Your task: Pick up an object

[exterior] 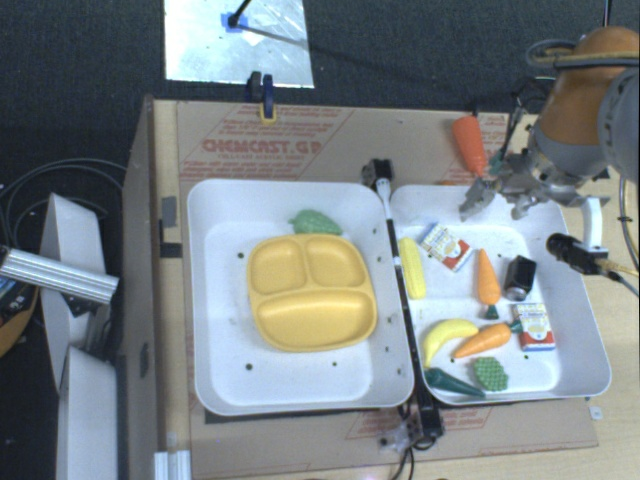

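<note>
Grey metal fingers of the gripper are seen spread apart above the far edge of the right-hand shallow white plastic bin, with nothing between them; no object is held. The gripper is judged to be poised over the bin's far side so that one of the toys below can be approached from above.

Nearest to it, a small white-and-red carton lies flat in the bin's far left part. Just outside the bin, beyond its far rim, an orange plastic carrot rests on the cardboard. Within the bin are scattered a slim orange carrot, a black cylindrical canister, a yellow corn cob along the left wall, a yellow plastic banana, a second fat orange carrot, another red-and-white carton, a green knobbly vegetable and a dark green pepper at the near edge. The pieces are loosely spaced, presumably so that each may be grasped singly, though banana and fat carrot touch.

The left-hand white bin carries a yellow compartmented plastic tray, with a green leafy toy just behind it.

Both bins sit on a brown cardboard-covered surface printed in red lettering. Beyond it, dark carpet is seen, with a shiny silver sheet at the far side and cables and white panels to the left.
</note>
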{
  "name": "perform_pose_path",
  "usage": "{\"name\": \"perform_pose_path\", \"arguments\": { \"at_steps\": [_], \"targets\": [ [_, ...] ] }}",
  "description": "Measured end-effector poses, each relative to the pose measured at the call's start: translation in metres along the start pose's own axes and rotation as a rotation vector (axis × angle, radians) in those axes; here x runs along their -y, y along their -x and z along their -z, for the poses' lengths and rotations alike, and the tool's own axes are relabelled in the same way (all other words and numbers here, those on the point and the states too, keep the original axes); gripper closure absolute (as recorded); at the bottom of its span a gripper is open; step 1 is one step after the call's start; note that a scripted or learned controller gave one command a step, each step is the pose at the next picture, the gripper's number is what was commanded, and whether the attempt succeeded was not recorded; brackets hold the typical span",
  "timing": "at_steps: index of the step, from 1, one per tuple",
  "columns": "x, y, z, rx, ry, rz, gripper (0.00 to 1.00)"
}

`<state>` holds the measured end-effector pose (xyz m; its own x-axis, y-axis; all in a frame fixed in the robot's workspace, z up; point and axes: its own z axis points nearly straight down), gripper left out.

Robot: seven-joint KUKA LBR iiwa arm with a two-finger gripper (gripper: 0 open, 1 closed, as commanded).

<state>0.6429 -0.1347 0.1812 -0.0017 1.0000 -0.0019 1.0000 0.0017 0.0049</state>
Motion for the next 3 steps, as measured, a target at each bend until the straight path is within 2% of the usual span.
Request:
{"name": "perform_pose_path", "arguments": {
  "at_steps": [1,2,3],
  "targets": [
    [0.033,-0.024,-0.097,-0.002,-0.003,-0.001,0.0],
    [-0.014,0.045,-0.027,0.001,0.001,0.0,0.0],
    [0.032,0.053,-0.02,-0.001,-0.003,-0.001,0.0]
  ]
}}
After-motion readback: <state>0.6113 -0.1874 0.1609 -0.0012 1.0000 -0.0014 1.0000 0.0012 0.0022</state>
